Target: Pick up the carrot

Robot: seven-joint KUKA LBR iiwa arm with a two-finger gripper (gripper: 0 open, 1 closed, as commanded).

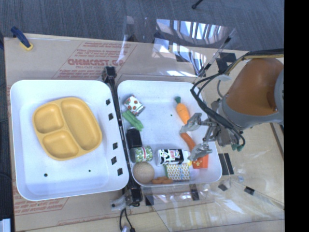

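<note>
1. My fingers (195, 137) are spread apart and hold nothing. One tip sits near the upper right of the right bin (159, 88), the other lower down by a red block (201, 162).
2. Between the tips lies a small orange piece (188, 140), touching neither as far as I can judge.
3. The carrot (182, 110), green top up, lies just above my upper finger.
4. Step in hand: approach, not yet gripping.
5. Next move calls for shifting up over the carrot, aligning across it, descending, then closing.
</note>
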